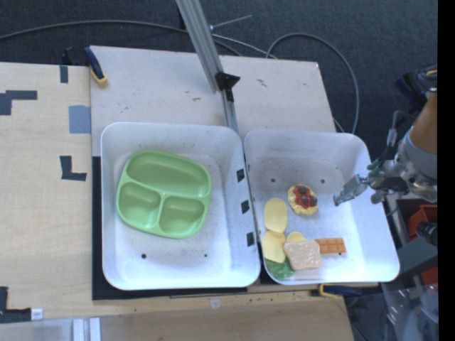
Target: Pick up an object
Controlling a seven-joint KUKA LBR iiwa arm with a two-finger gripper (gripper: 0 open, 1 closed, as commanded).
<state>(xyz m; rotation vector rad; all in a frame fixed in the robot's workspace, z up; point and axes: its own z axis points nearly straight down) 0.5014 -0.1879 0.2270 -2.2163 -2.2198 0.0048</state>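
Toy food: bread slice (304, 255), orange wafer (330, 246), yellow pieces (274, 229) at right bin's (370, 222) near edge; small pizza (303, 198) farther back. Claw (350, 190) over that bin, right of pizza, fingers apart, holding nothing. Green divided plate (164, 193) in left bin (114, 190).

Bright, even light falls from overhead, and the two white bins (170, 137) come out close to washed out, their rims glaring pale against the dark floor (341, 20). Shadows are soft and short: a thin dark line sits under the green plate (165, 192), along its near edge, and faint grey smudges speckle the bin floor around that plate. The picture is low in resolution and slightly soft everywhere. To the right of the plate, the arm (419, 148) blurs into the frame's edge.
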